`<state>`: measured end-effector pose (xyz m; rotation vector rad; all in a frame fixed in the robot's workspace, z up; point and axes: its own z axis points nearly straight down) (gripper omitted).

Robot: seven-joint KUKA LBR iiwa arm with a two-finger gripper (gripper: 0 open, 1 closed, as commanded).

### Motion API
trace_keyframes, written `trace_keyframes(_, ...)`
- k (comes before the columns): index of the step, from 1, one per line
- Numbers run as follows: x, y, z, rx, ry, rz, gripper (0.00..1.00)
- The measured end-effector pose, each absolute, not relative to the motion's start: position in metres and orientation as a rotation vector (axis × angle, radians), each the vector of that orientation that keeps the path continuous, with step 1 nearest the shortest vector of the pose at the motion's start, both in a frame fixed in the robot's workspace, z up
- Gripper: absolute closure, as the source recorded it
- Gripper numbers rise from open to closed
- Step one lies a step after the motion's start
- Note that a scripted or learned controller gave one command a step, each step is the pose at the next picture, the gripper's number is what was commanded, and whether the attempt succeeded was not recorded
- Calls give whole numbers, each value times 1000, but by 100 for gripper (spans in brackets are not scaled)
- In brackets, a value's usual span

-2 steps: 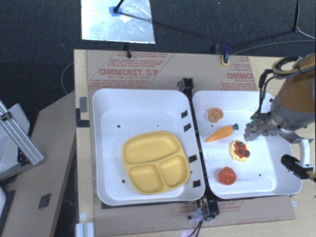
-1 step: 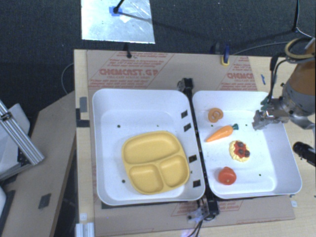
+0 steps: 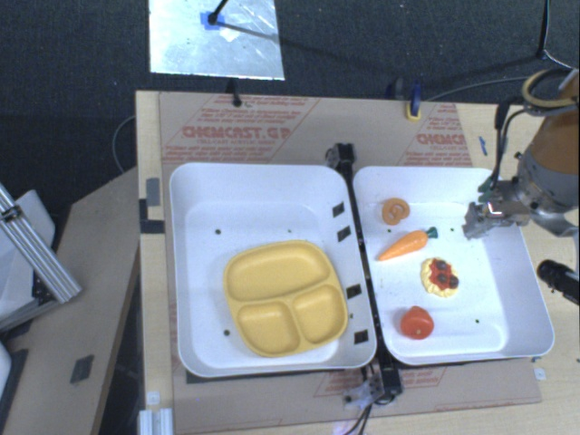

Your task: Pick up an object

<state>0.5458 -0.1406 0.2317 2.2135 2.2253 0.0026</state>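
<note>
Over right bin's (image 3: 535,329) far-right edge, tool (image 3: 478,220) hovers

A pale wooden bench (image 3: 109,243) stands on dark blue-grey carpet (image 3: 63,62). A brown board printed with red lettering (image 3: 237,125) lies on top of the bench. Beyond the bench's far edge, a shiny silver sheet (image 3: 216,25) rests on the carpet. An aluminium frame rail (image 3: 36,252) slants just beside the bench's left edge.

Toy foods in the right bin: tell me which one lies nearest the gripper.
The carrot: its green tip points toward the gripper, closer than the round cookie, the small pizza or the tomato.
</note>
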Motion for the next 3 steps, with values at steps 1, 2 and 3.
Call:
trace_keyframes(1, 541, -89, 239, 2210, 2233, 3, 100)
trace_keyframes(2, 540, -26, 238, 2209, 2235, 5, 100)
trace_keyframes(3, 534, 33, 237, 2210, 2235, 3, 100)
